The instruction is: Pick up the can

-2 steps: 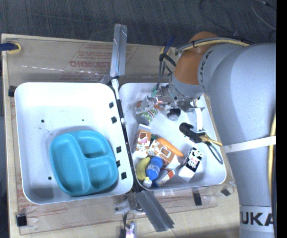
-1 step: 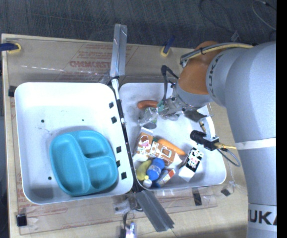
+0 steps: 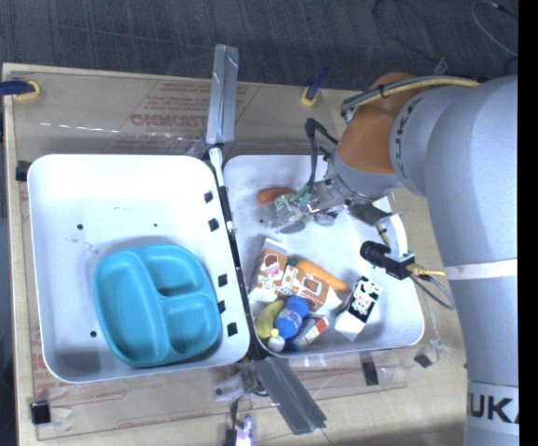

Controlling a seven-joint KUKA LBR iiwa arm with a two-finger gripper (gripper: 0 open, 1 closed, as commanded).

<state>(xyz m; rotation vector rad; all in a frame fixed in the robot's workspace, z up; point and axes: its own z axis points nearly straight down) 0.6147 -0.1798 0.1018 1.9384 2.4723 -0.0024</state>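
1. Bench point(image 3: 111, 110) layout first: the left bin point(image 3: 64, 193) carries a blue divided tray point(image 3: 157, 303) low in its floor, well apart from anything the task concerns.

2. Clutter fills the near half of the right bin point(image 3: 408, 323): a printed carton point(image 3: 282, 277), an orange carrot-like piece point(image 3: 322, 275), a yellow-green fruit shape point(image 3: 267, 320), a blue bottle-like item point(image 3: 293, 318) and a small black-and-white box point(image 3: 364, 301), all touching or just beside one another.

3. Can point(image 3: 292, 210): my best reading is the crumpled silvery, green-tinged thing in the far half of the right bin, next to an orange-red item point(image 3: 272, 194). It is small and partly masked, so I cannot be certain.

4. Gripper point(image 3: 317, 203) sits right at that silvery thing, touching or just beside it. Whether the fingers stand apart or closed, and whether anything is between them, I cannot tell.

5. Doing the step well, in my judgement, means centring on the can's body, away from the orange-red neighbour, closing squarely on it, then lifting straight up so the bin wall and divider are not clipped.

6. Arm point(image 3: 464, 212) reaches in from the right, its orange band point(image 3: 371, 142) above the wrist, bent down over the right bin's far half.
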